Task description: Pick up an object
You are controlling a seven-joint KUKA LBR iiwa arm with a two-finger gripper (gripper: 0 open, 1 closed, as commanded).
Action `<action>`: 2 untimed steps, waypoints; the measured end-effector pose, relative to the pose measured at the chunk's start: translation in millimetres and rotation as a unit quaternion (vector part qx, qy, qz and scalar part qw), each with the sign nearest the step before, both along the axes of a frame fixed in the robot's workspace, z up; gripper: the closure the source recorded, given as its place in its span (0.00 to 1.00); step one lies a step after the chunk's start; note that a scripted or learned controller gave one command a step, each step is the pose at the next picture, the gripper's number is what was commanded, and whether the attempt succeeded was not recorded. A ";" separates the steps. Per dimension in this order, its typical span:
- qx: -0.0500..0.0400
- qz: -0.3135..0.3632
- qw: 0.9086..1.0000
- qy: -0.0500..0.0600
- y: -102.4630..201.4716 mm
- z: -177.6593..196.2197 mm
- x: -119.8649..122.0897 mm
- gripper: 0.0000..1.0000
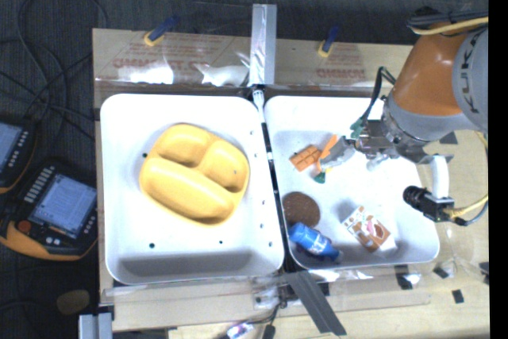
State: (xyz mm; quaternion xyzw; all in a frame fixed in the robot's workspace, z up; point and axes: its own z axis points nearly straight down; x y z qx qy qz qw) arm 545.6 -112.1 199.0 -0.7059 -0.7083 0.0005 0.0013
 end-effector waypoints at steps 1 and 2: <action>0.000 -0.067 0.998 0.001 18.8 -98.3 40.9 0.00; 0.002 -0.066 0.998 0.002 19.2 -90.3 41.1 1.00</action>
